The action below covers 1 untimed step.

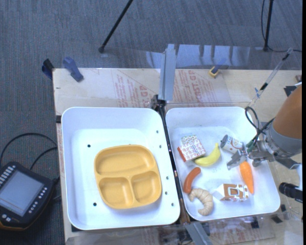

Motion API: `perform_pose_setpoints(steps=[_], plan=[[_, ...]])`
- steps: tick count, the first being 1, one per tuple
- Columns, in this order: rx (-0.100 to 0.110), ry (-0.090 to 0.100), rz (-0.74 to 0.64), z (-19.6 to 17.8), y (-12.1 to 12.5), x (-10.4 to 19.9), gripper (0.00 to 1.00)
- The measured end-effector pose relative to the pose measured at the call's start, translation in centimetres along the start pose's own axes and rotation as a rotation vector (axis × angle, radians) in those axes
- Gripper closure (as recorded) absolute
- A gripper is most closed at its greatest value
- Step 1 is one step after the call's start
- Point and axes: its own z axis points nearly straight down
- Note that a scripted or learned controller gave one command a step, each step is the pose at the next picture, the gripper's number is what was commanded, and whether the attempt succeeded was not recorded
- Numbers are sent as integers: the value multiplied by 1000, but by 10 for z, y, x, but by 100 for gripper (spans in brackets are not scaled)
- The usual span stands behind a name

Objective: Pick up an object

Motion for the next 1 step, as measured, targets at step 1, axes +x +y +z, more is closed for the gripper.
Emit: perform_pose_setpoints(steps=[1], plan=[[-2,-2,254,-124,-43,-1,0]])
